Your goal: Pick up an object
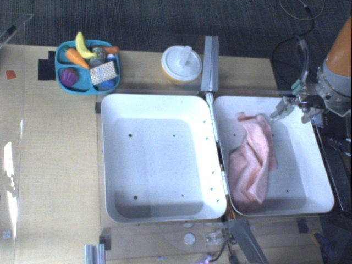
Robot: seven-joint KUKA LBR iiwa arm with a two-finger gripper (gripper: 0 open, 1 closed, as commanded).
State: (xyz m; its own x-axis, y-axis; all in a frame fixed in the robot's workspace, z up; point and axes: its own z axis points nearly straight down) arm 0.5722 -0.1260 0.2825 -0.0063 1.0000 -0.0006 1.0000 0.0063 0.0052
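In right bin (308, 199), pink cloth (252, 161) lies crumpled along left wall, long axis running near-to-far. Tool (290, 108) hovers above bin's far edge, fingers spread, nothing between them. Cloth's top end sits just left of and below tool.

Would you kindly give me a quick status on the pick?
Gripper above right bin's far edge, holding nothing. Pink cloth crumpled in that bin, just beside the gripper. Nothing in the way.

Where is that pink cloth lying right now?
The pink cloth lies crumpled in the right bin, against its left wall, with the gripper just above its top right corner.
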